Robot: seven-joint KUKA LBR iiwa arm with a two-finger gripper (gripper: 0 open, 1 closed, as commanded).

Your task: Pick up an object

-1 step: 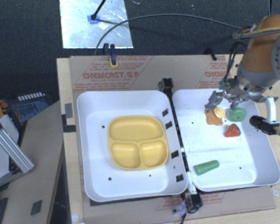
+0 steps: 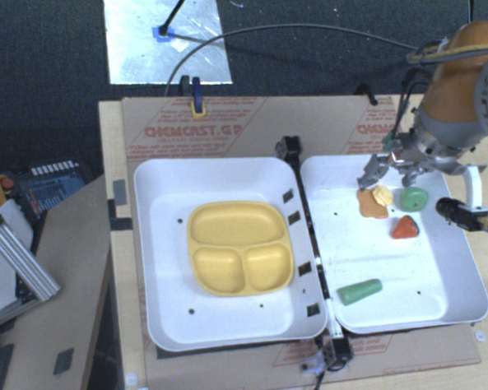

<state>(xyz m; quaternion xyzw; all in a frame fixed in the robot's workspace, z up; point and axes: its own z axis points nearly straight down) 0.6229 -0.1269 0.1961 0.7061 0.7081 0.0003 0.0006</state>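
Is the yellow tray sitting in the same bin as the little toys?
No, the yellow tray lies in the left bin, while the small toys, like the green piece, lie in the right bin.

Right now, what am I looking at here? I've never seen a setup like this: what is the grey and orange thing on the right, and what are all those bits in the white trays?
This is one camera fixed above a bench, looking down at a slant. The grey and orange thing is a robot arm reaching in from the right; its job is to pick up an object. At its tip is the gripper, the part that grasps; it hangs over the far side of the right shallow white bin. I cannot tell from here whether it holds anything.

Just below it lies a cluster of small toy-like pieces: an orange and yellow piece, a round green piece and a red wedge-shaped piece. Nearer the camera lies a green cylinder-shaped piece, apart from the rest.

The left shallow white bin holds a yellow plastic tray with three compartments.
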